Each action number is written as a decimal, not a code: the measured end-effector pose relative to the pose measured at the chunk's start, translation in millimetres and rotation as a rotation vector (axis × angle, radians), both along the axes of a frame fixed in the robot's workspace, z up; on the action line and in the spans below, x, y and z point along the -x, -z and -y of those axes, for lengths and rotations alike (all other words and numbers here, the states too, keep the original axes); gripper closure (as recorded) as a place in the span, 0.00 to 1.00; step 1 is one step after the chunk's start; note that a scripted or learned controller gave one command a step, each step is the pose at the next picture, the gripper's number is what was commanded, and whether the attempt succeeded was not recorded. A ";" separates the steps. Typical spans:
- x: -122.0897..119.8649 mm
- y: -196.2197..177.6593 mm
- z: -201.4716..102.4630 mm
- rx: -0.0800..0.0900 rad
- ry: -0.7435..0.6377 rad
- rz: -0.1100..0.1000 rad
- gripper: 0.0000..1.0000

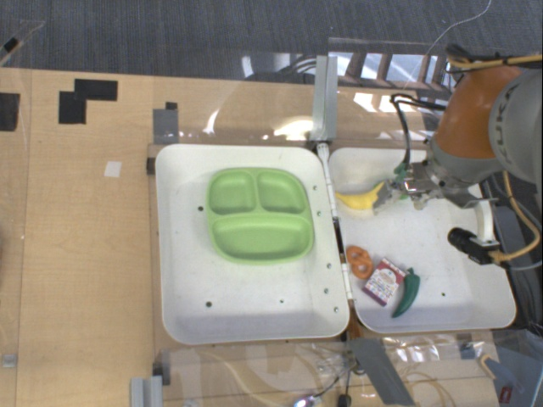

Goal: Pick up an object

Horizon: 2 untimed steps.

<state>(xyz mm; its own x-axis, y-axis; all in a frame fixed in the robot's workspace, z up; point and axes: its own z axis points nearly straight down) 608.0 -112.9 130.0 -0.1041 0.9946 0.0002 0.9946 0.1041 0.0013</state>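
Observation:
In the right bin [458, 308] a yellow banana [358, 199] lies at the far left corner. My gripper [399, 185] hangs low just to the banana's right, under the arm's orange band. An orange pretzel-shaped toy [359, 262], a small red and white packet [383, 281] and a green pepper [405, 293] lie together near the bin's front left.
The left bin [182, 253] holds a green three-compartment plate [260, 214]. A metal post [324, 100] stands behind the divider between the bins. Black cables and a black fitting [468, 242] hang at the right side of the right bin.

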 end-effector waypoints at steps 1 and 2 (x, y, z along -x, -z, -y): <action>73.4 37.8 10.5 0.000 0.112 0.015 0.00; 114.2 37.2 22.9 0.002 0.114 0.021 0.00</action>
<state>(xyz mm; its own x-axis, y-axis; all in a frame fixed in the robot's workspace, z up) 493.8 -135.8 92.8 0.0096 1.0000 -0.0024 0.9997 -0.0096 0.0224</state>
